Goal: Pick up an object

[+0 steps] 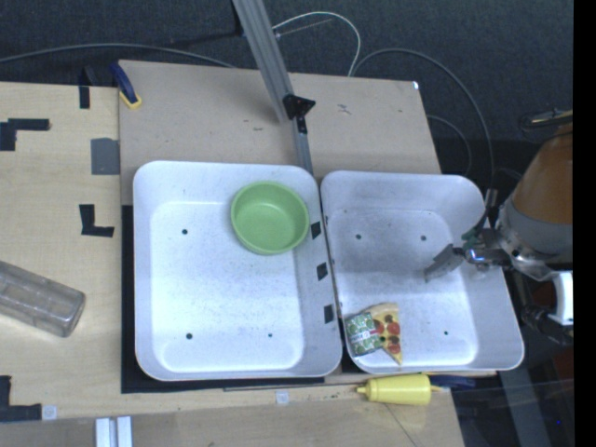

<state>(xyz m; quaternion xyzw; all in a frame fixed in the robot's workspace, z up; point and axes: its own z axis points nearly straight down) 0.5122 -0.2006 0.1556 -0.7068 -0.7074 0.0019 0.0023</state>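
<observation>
Right bin [484, 343] holds a packet [374, 331], long axis near-vertical.

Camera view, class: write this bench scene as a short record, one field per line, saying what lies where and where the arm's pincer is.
left bin: round green plastic bowl near its upper right corner
right bin: flat printed food packet near its lower left corner
bench front edge: yellow plastic bottle lying on its side
bench left: clear plastic container lying on its side
pincer: over right bin's right side, apart from packet
</observation>
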